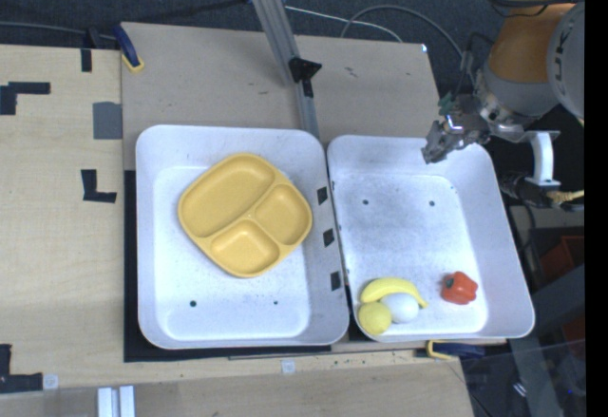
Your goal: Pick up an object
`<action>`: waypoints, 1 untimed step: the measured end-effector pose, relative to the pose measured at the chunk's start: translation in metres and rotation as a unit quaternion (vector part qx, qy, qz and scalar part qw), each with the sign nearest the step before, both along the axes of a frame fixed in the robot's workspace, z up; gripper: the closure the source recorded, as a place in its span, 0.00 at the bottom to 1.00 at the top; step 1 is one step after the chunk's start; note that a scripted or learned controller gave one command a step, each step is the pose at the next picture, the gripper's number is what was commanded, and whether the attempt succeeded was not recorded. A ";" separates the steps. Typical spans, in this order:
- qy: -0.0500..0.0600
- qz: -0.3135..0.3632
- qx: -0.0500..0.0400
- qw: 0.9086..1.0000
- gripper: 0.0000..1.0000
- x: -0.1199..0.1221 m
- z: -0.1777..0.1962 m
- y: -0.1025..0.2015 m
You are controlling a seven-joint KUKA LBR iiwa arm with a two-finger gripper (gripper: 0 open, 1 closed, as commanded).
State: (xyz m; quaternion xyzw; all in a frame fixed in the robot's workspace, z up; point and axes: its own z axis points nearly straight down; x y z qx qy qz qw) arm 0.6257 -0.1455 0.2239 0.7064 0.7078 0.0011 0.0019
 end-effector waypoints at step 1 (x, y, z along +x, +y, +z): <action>0.000 0.000 0.000 1.000 1.00 0.007 0.046 0.005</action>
